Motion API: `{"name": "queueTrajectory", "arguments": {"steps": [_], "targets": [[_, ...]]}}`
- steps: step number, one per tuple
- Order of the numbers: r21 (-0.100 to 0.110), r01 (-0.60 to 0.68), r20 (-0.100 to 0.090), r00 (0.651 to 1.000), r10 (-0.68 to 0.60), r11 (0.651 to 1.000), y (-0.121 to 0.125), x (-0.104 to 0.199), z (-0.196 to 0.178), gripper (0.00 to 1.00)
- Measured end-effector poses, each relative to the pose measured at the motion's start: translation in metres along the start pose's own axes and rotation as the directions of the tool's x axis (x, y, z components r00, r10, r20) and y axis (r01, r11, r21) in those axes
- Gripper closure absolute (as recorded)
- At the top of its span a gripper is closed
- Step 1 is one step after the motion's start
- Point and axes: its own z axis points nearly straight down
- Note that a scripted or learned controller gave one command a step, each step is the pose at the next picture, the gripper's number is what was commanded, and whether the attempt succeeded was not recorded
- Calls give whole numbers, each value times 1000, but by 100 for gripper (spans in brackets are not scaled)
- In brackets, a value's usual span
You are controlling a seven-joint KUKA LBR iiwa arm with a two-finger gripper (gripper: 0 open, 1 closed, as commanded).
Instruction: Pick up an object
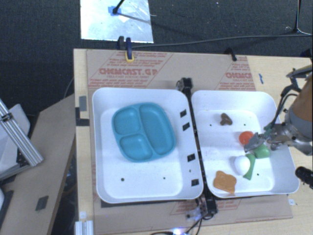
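Observation:
The right bin (210,102) holds a small brown lump (225,119), a red-orange ball (245,137), a white egg-like ball (241,164), a green piece (256,159) and an orange flat piece (224,181). My gripper (255,143) reaches in from the right and hovers low over the red-orange ball and the top of the green piece. Its dark fingers sit right between those two objects. I cannot make out anything held between them.
The left bin (105,170) contains a blue three-compartment plate (143,131). A black divider with clips (191,141) runs between the bins. The arm's body (301,116) occupies the right edge of the bench. Cables cross the floor at the back.

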Motion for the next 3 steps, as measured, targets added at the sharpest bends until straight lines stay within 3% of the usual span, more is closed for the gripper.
{"name": "queueTrajectory", "arguments": {"steps": [1, 3], "targets": [[-9, 2, 2, 1000, -2, 1000, 2, 0, -4, 0], [-5, 0, 1, 1000, 0, 1000, 1, -2, 97, 0]]}}
